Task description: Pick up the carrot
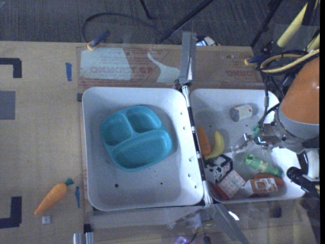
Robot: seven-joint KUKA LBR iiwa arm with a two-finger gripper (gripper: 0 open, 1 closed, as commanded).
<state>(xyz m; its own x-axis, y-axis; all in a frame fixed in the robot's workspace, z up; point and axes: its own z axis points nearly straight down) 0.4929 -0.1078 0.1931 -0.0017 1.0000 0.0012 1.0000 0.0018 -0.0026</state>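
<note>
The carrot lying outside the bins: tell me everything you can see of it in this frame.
The carrot is a small orange toy with a dark green stub of top, plastic by its look. It lies flat on the tan bench, left of the left bin near its lower corner, apart from it. It is tilted, with the green end up and to the right and the tip down and to the left. Nothing touches it but the bench.

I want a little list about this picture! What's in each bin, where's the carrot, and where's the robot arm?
left bin: a blue divided plate
right bin: orange carrot-like piece beside a banana, grey can, green bottle, black-and-white carton, small packages
carrot: outside both bins, on the bench, near the left bin's lower left corner
arm: over the right bin's right side
gripper: above the right bin, far from the bench carrot
</note>
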